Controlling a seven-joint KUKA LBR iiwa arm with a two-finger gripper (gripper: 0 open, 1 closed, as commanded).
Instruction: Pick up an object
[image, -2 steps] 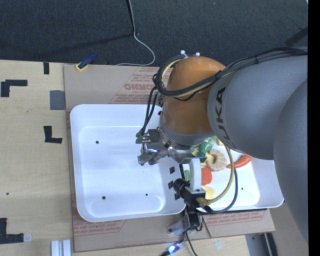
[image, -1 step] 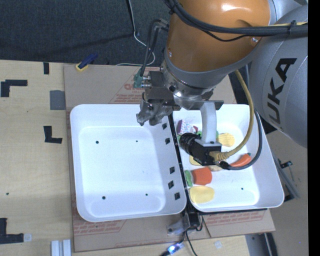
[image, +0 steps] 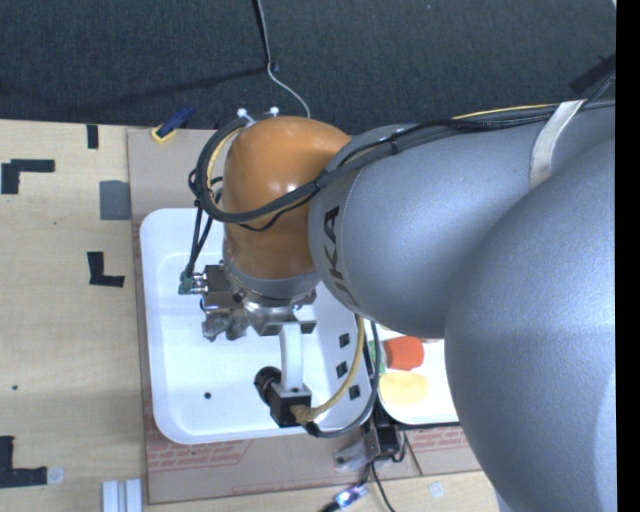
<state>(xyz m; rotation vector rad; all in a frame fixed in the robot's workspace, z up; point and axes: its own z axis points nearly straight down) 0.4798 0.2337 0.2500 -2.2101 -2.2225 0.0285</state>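
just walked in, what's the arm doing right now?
The grey arm reaches in from the right, and its gripper hangs over the left white bin. From this angle I can't tell whether it has picked anything up. An orange thing and a yellow thing lie in the right bin, partly hidden by the arm.

An orange-red object (image: 405, 352) is lying by the left wall of the right bin (image: 425, 412), partly hidden. A pale yellow object (image: 404, 386) is sitting just beside it, toward that bin's near edge.
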